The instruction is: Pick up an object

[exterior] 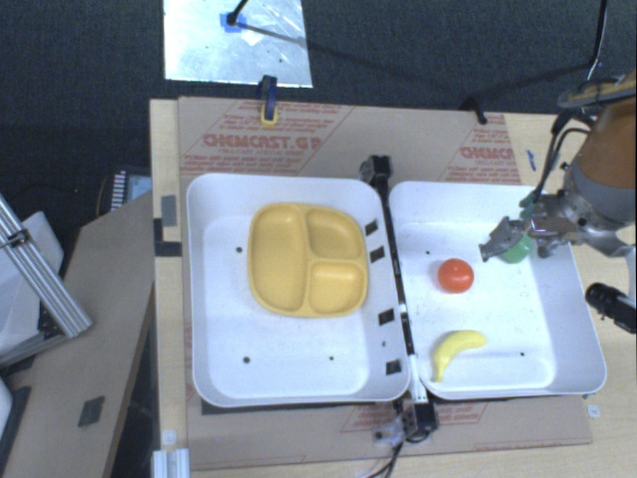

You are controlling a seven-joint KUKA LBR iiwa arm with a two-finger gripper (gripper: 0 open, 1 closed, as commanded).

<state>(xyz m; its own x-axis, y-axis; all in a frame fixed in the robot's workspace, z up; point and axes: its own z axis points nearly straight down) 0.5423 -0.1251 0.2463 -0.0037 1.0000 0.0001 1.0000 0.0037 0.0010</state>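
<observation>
My gripper hangs over the upper right part of the right bin, with a small green object showing between its fingers, and the fingers look closed on it. A red ball lies in the same bin just left of and below the gripper. Near that bin's front lies a yellow banana. A yellow divided plate rests in the middle of the left bin.
The grey arm with its orange band comes in from the right above the right bin's far edge. A black divider with clips runs between the bins. Cardboard lies beneath them.
</observation>
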